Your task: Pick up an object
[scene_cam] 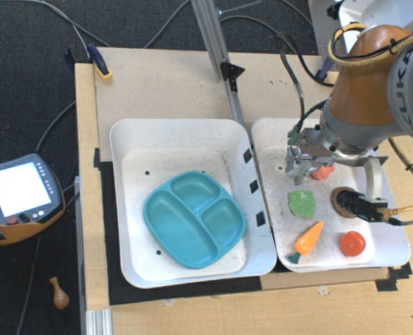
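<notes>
Slanted overhead view first. Arm in from the right of the frame, pincer low over the upper part of the right bin. Spread or pressed together? Can't tell from this angle, too much metal clutter and wrist bulk in the way. Nothing visibly carried either.

Pickable stuff all in that right bin: reddish piece just right of the pincer and half tucked under the wrist, green lump just below the pincer, carrot lower down near the bin's bottom edge, tomato to the carrot's right. Left bin with a blue divided plate, well apart from the action.

Looks like the reach-in step, grab not yet made. Best guess for next: line up over one piece, probably the green lump or the reddish piece as the nearest, then straight down, close, lift. Worth minding the crowding up there.

Hard-to-read bits: reddish piece mostly covered, so no telling its shape. Brown round thing further right partly covered too, identity unclear. Arm cut off at the frame's right edge.
</notes>
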`<state>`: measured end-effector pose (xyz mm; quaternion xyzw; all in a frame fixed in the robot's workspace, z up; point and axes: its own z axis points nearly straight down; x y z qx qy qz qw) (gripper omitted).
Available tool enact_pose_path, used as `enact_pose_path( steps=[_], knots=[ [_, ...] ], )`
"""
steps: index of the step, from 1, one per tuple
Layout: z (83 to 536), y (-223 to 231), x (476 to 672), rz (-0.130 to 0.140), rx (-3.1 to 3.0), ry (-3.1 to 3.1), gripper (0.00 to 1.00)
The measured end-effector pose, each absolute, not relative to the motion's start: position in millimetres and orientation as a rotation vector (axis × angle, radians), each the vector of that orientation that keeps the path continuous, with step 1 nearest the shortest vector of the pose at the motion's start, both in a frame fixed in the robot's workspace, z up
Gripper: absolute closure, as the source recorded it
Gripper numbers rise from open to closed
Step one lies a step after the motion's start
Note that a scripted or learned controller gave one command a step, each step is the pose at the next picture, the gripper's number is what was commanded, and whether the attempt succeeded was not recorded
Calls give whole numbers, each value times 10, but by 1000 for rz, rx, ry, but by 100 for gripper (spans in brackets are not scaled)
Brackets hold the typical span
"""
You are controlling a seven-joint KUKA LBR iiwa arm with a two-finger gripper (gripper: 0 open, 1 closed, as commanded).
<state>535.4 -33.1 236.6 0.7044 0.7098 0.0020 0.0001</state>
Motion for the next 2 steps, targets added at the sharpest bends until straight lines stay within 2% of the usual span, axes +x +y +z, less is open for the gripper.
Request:
enact_pose_path(
  steps=[1, 2],
  knots=[
    [2381, 136, 5321, 3, 2216, 2230, 100],
    [2439, 685, 5368, 4, 2214, 2229, 100]
  ],
)
